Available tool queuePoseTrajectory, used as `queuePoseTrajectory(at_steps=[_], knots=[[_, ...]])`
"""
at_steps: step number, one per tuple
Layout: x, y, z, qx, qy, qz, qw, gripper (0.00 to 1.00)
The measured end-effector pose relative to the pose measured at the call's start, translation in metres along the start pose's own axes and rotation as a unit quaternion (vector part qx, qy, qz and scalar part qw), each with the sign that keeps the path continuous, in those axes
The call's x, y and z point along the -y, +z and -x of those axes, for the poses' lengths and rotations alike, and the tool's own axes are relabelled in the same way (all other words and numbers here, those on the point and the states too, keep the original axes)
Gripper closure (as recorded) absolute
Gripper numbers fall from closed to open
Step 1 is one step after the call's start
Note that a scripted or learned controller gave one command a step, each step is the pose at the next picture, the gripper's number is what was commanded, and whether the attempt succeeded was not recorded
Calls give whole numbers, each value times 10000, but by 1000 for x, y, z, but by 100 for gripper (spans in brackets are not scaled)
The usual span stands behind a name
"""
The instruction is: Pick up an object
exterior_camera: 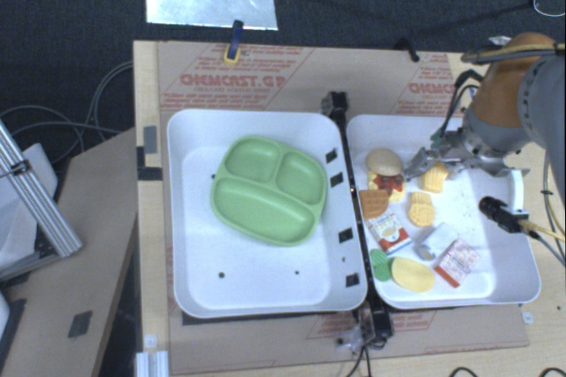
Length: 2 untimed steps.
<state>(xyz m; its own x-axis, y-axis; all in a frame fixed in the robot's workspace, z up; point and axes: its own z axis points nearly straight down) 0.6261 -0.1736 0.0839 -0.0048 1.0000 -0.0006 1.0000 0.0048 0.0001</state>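
The right bin [522, 278] holds several toy foods. Among them are a tan bun [385, 160], a yellow chunk [433, 180], a yellow waffle piece [421, 210], a brown cracker [374, 203] and a yellow oval [412, 274]. A red-and-white packet [457, 260], a small carton [390, 234] and a grey piece [434, 239] lie near the front. My gripper [424, 161] hangs low over the bin's back part, between the bun and the yellow chunk, and is tilted toward the left. No object is visibly lifted.
The left bin [190, 278] carries a green divided plate [268, 188]. A black divider with clips [349, 189] runs between the bins. A black fitting [500, 214] sits at the right bin's right side. The arm's orange band [495, 96] rises over the back right corner.
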Motion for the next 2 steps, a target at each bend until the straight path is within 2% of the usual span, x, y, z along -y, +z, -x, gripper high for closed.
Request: queuePoseTrajectory(at_steps=[1, 2], knots=[[-1, -12, 0, 4, -9, 23, 10000, 100], [-4, -76, -5, 4, -3, 39, 10000, 100]])
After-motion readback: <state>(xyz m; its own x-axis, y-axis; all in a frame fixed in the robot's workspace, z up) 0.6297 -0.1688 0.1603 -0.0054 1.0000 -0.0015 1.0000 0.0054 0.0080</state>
